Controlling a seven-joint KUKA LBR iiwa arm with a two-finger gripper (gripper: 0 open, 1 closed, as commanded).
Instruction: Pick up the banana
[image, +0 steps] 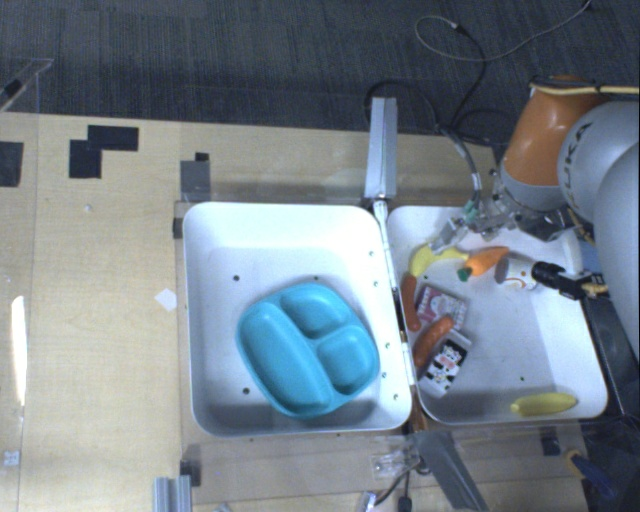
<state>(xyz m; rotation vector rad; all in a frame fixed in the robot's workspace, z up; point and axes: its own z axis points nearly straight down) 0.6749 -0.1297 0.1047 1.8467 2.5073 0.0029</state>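
While end effector (468, 222) hovers — banana (544, 404) lies well apart.

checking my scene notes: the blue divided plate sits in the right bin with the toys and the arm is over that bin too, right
Not quite. The camera view shows the blue divided plate in the left bin, by itself. The toys, among them a carrot and a yellow banana, lie in the right bin, and the gripper is over that right bin's far end.
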